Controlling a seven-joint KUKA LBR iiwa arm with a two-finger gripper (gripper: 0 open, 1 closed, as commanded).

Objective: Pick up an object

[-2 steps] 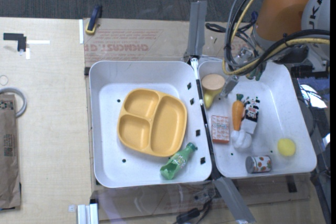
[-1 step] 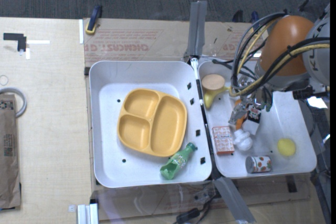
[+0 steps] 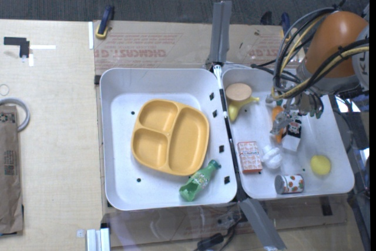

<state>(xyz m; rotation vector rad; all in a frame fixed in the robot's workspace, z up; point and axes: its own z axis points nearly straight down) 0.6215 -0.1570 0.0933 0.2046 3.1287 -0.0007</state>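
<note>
gripper lowered into the right bin over a cluster of small items, positioned to grasp; its spread cannot be told. yellow ball lies apart.

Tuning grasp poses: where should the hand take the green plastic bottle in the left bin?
Grip the green plastic bottle across its body, midway along, coming straight down. It lies on its side, slanted, cap toward the upper right, beside the yellow divided plate. Set the fingers crosswise to its long axis; the white bin's wall leaves little room below.
</note>
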